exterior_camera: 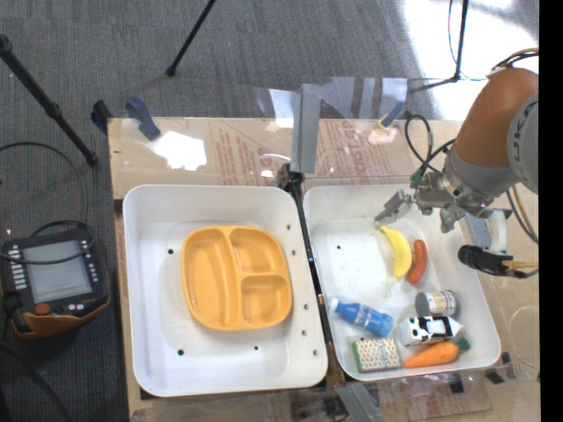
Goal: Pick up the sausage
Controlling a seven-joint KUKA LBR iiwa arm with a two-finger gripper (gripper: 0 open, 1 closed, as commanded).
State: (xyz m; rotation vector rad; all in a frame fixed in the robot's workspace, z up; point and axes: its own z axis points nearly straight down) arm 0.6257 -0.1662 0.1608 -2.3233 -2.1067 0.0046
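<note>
Two shallow white bins are set side by side on the bench, probably so that one serves as a source and the other as a place for sorted things. The left bin (141, 306) carries a yellow divided plate (236, 277), which lies flat near its middle with its compartments bare. The right bin (352, 236) is used as the store of small things, and these are gathered toward its right and near side, so the far-left part of its floor is left bare.

The arm (497, 130) is brought in from the right, and its orange band is seen above the wrist, over the far right corner of the right bin. The gripper (413, 202) is held above the far part of that bin, beyond the sausage and not in contact with it. Nothing is seen between its fingers. Whether the fingers are spread or pressed together cannot be told from this view.

The banana (398, 250) lies lengthwise in the right bin, and the sausage (417, 262) is placed just beside it on the right, seemingly touching it along one side. This closeness is judged to make a clean grasp harder. Nearer the front, a blue bottle (362, 316), a small can (436, 303), a black-and-white cow-patterned toy (431, 330), a carrot (433, 354) and a small patterned box (376, 353) are laid, well apart from the sausage.
</note>
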